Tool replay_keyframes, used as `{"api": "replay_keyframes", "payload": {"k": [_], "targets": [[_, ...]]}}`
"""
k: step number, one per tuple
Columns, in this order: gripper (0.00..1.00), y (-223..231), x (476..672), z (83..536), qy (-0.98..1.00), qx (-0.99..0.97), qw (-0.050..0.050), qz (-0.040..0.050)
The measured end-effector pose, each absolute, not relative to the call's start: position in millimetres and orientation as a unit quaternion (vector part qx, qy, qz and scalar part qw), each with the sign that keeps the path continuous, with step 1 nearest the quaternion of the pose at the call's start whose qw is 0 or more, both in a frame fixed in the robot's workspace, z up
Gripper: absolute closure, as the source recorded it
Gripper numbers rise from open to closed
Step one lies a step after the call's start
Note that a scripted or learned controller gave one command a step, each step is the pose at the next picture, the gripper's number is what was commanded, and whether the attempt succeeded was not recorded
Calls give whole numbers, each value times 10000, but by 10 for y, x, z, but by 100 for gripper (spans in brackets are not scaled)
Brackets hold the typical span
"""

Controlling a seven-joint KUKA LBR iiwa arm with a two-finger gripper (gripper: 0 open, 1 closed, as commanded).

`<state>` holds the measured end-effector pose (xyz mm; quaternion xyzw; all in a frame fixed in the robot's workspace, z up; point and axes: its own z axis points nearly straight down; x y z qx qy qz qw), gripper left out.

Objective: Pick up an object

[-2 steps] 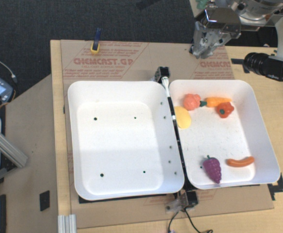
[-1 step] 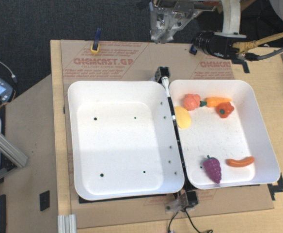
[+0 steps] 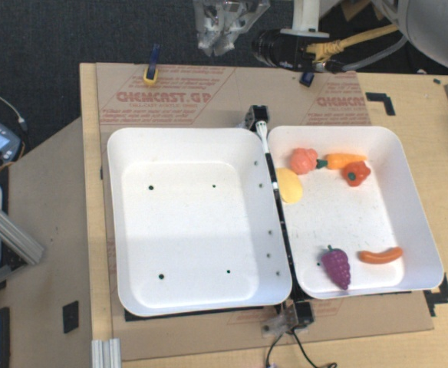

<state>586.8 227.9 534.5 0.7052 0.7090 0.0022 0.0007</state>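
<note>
Two bins are set side by side on a board (image 3: 209,90): the left bin (image 3: 124,205) and the right bin (image 3: 408,198), their inner rims touching. In the right bin, a lemon (image 3: 289,185) is placed against the left wall, with a peach (image 3: 303,160) just behind it. A carrot (image 3: 344,159) and a pepper (image 3: 356,174) are grouped to the right. Grapes (image 3: 336,267) and a chili (image 3: 380,256) are found nearer the front. The gripper (image 3: 222,21) is positioned beyond the board's far edge.

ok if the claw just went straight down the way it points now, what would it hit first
Probably the brown board beyond the left bin, not any toy. The claw hangs above the far edge of the bench, though depth is hard to judge here.
</note>
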Motion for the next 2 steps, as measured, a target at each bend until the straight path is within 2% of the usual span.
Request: {"api": "replay_keyframes", "payload": {"k": [1, 2], "targets": [[100, 2242, 6138, 5346, 7066, 7076, 15, 17], [100, 2242, 6322, 5328, 7066, 7076, 14, 16]]}}
